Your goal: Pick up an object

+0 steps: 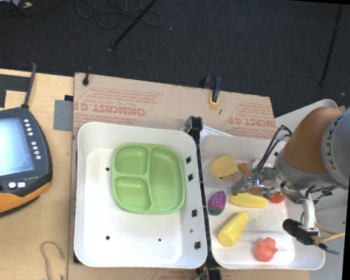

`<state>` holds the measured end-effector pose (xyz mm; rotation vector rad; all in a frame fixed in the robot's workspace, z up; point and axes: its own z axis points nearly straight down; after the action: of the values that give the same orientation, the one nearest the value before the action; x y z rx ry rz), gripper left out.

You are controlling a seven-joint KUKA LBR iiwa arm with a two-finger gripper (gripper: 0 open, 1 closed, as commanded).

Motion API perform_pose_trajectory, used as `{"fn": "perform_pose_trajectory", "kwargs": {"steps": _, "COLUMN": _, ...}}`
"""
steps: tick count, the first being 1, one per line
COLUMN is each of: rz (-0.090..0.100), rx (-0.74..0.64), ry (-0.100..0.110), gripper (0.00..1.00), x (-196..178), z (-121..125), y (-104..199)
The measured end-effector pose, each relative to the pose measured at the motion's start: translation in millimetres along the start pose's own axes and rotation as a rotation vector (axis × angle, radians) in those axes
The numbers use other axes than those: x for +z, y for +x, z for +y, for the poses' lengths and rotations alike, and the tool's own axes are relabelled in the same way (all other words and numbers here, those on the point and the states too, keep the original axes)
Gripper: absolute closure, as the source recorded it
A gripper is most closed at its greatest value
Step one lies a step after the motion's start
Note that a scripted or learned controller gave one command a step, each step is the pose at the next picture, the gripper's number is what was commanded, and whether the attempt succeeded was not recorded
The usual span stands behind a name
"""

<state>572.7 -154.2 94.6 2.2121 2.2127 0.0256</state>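
Nothing lifted yet. Gripper (248, 184) low in right bin (310, 261), just above corn (249, 201), near purple fruit (217, 201) and yellow bottle (232, 228). Claw state hard to tell, perhaps touching corn. Grasp and lift remaining.

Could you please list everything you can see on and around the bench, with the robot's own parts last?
White bins: two, side by side.
Divided plate: one, green, in the left bin.
Yellow round toy: one, right bin, far side.
Purple toy: one, right bin, beside the divider.
Corn-like toy: one, yellow, right bin, middle.
Yellow block: one, right bin, near side.
Red toy: one, right bin, near corner.
Teach pendant: one, grey and orange, left of the bins.
Clamp: one, yellow, far edge.
Arm: one, grey and orange, from the right.
Gripper: one, over the corn-like toy.
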Motion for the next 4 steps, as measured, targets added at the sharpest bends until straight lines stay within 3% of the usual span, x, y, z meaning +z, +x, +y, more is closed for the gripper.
{"fn": "perform_pose_trajectory", "kwargs": {"steps": 1, "rz": 0.004, "rx": 0.005, "ry": 0.005, "gripper": 1.00, "x": -7, "z": 0, "y": -2}}
{"fn": "perform_pose_trajectory", "kwargs": {"steps": 2, "rz": -0.002, "rx": 0.001, "ry": 0.025, "gripper": 1.00, "x": -45, "z": 1, "y": -4}}
{"fn": "perform_pose_trajectory", "kwargs": {"steps": 4, "rz": -0.002, "rx": 0.000, "ry": 0.023, "gripper": 1.00, "x": -132, "z": 8, "y": -5}}
